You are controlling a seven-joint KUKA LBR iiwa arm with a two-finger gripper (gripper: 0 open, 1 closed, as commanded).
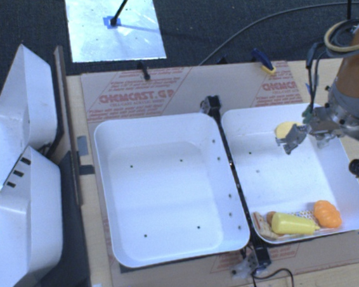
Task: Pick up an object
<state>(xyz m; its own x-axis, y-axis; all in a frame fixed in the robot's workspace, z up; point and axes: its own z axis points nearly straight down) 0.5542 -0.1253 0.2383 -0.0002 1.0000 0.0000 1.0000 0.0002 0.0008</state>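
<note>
From my remote station I see the grey arm with its orange band [355, 76] reaching in from the right over the right-hand shallow white bin [266, 181]. Its two-finger gripper [292, 140] hangs above the upper right part of that bin, pointing left. A small pale yellow rounded object [284, 129] sits right at the gripper's tip; I cannot tell whether it is between the fingers or just beside them, nor whether they are parted or closed. Along the near wall of the same bin lie four things close together: a yellow elongated plastic piece [292, 224], an orange rounded object [327, 214] touching its right end, a small brown item [271, 216] at its left end, and a flat pale waffle-patterned piece [305, 214] partly under them. The left-hand shallow white bin [165, 186] adjoins the first, a black divider [231, 166] between them. Both rest on a tan board printed with red lettering [135, 90]. A blue and yellow clamp [263, 61] grips the board's far edge.
</note>
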